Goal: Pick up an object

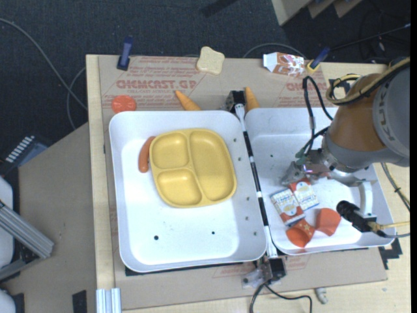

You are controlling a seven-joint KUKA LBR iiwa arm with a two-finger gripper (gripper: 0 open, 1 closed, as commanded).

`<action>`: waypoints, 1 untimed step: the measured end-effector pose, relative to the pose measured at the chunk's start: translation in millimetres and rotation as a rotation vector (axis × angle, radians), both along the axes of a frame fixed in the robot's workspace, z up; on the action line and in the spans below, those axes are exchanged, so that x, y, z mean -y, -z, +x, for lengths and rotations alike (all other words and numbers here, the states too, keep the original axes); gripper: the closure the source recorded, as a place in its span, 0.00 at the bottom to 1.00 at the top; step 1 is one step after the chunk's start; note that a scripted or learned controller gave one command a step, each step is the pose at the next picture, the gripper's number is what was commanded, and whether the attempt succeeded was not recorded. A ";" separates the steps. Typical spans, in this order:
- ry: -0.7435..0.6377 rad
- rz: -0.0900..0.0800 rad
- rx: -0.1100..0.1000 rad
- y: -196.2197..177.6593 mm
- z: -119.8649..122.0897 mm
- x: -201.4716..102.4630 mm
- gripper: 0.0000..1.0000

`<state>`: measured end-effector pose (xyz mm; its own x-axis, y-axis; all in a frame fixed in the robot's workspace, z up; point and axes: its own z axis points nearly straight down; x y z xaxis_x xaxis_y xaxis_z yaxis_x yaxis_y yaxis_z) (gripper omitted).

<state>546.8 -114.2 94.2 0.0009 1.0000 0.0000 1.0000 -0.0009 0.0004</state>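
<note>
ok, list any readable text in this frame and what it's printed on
"CHEMCAST G P": red print, repeated, on the brown board under the bins, legible at its top left; the last letters are uncertain.
Same red print at the board's top right and along its bottom edge: too blurred to read.
Small carton on the board at top right: printed, unreadable.
Two small cartons in the right bin: printed, too small to read.

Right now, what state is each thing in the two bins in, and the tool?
Yellow divided plate: flat in the left bin, right way up.
Sausage: lying against the plate's left edge.
Two small cartons: lying flat, side by side, right bin.
Red pieces: loose near the right bin's front wall.
Tool: low over the right bin, just above the cartons.
</note>
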 end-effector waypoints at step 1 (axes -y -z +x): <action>-0.003 0.000 0.002 -91.0 33.3 -61.2 1.00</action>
